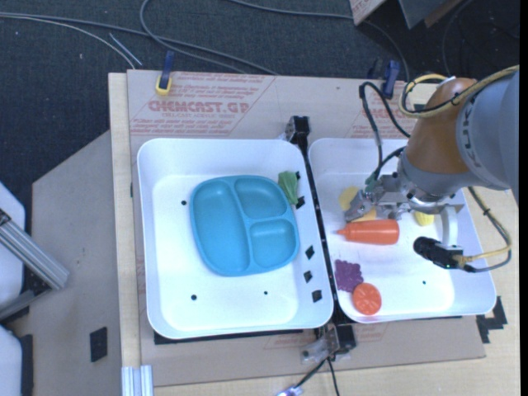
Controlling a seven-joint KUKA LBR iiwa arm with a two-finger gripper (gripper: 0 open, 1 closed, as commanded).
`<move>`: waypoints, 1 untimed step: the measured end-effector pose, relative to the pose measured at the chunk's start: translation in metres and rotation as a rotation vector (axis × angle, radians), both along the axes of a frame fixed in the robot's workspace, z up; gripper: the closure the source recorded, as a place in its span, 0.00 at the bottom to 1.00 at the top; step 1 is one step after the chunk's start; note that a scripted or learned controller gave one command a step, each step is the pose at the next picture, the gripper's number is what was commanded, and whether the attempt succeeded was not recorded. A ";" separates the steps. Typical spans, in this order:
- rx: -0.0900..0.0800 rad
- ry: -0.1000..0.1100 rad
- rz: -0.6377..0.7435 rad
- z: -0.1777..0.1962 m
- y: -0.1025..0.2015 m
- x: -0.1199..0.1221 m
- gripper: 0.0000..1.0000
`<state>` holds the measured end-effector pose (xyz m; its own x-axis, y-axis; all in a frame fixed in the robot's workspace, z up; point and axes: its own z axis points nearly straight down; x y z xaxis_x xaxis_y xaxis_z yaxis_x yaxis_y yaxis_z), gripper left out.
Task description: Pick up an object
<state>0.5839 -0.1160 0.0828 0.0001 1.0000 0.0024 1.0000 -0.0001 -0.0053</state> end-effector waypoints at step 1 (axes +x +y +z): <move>-0.001 -0.005 -0.001 0.014 0.000 0.001 1.00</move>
